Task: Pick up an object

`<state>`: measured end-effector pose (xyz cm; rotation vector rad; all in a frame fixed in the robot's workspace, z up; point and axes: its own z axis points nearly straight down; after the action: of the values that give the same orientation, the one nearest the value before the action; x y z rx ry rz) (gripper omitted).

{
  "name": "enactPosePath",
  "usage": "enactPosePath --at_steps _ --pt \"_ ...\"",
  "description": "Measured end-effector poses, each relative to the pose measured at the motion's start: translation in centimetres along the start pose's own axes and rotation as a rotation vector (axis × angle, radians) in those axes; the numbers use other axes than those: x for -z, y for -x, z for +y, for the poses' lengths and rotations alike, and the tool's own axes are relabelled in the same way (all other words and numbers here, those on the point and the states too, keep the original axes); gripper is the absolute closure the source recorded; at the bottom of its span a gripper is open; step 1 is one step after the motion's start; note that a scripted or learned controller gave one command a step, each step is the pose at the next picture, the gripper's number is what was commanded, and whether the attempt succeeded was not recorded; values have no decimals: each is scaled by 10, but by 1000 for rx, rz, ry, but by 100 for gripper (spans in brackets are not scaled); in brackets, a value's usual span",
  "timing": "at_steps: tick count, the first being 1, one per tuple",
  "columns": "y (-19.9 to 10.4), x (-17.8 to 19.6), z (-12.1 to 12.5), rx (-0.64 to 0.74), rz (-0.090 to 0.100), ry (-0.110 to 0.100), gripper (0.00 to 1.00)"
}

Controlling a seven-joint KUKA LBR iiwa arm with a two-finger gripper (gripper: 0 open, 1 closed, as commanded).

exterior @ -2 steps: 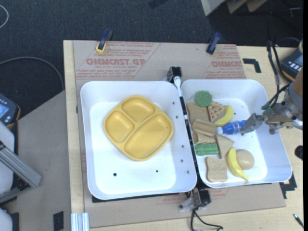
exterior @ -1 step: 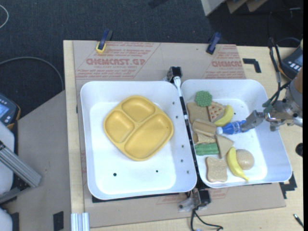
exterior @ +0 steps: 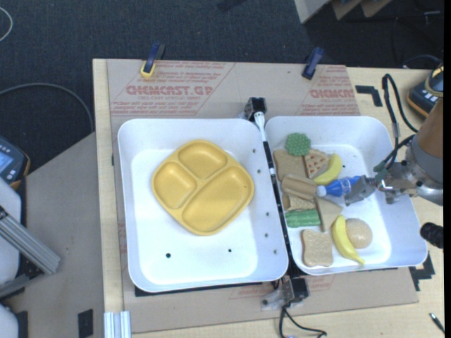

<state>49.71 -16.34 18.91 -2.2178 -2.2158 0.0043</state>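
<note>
Blue bottle [exterior: 337, 187] at end effector [exterior: 361, 191]

bench [exterior: 211, 83]: two bins side by side | left bin [exterior: 141, 259]: tray [exterior: 203, 186] | right bin [exterior: 394, 238]: food toys packed along left side, bottle [exterior: 337, 188] right of them, pincer [exterior: 363, 190] touching its right end

The yellow tray [exterior: 203, 186] is looking like glossy plastic, both white bins [exterior: 137, 189] smooth, the counter [exterior: 232, 86] matt board.
</note>
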Motion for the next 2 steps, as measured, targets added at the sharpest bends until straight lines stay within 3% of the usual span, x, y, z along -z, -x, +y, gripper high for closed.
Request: enactPosePath --at_steps 2 --pt "6 -103 -4 1 4 7 0"
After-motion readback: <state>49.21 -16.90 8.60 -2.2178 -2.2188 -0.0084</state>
